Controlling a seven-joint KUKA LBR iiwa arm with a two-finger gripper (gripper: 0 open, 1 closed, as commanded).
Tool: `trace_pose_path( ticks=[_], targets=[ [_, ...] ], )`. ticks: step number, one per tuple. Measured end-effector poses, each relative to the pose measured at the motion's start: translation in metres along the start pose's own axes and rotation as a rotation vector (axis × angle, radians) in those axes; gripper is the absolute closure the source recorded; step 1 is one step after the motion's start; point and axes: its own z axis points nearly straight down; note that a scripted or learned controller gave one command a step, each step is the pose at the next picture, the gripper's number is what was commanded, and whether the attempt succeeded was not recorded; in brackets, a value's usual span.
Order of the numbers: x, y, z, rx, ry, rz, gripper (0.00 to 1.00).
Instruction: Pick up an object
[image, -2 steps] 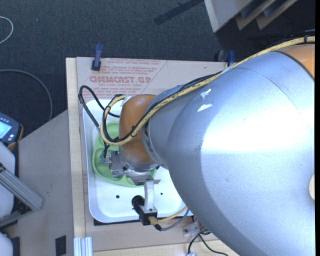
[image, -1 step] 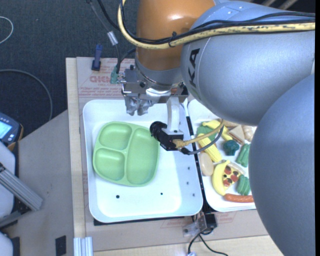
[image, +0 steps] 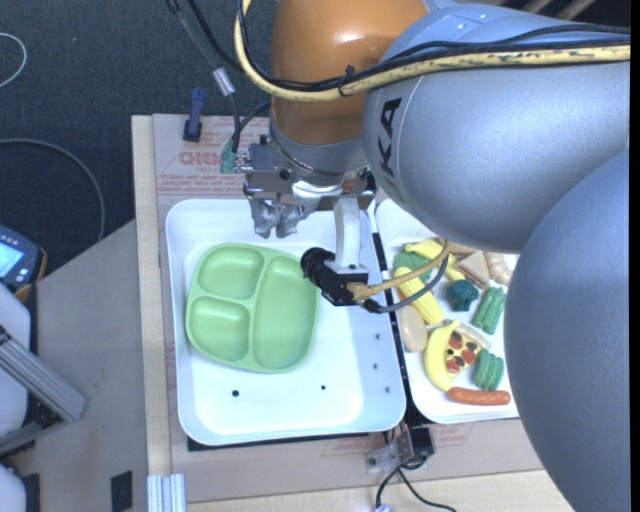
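Overlooking a wooden bench (image: 150, 300) on dark carpet, the gripper (image: 277, 222) hung above the left bin (image: 300, 410) — jaws slightly parted, nothing held, the green divided plate (image: 252, 308) lay flat below — long axis roughly across the bin.

Grey arm, orange band above wrist, reaching in from right; gripper (image: 277, 222) pointing down, finger state unclear.

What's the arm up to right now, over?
Gripper hovering over left bin's far edge, nothing between its fingers. Green divided plate lies just below it. Toy food piled in right bin, untouched. Nothing blocking.
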Motion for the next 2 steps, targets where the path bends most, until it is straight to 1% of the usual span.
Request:
trace_pose_path(
  ticks=[2],
  targets=[
    [0.001, 0.000, -0.020, -0.003, -0.001, -0.004, 1.00]
  ],
)
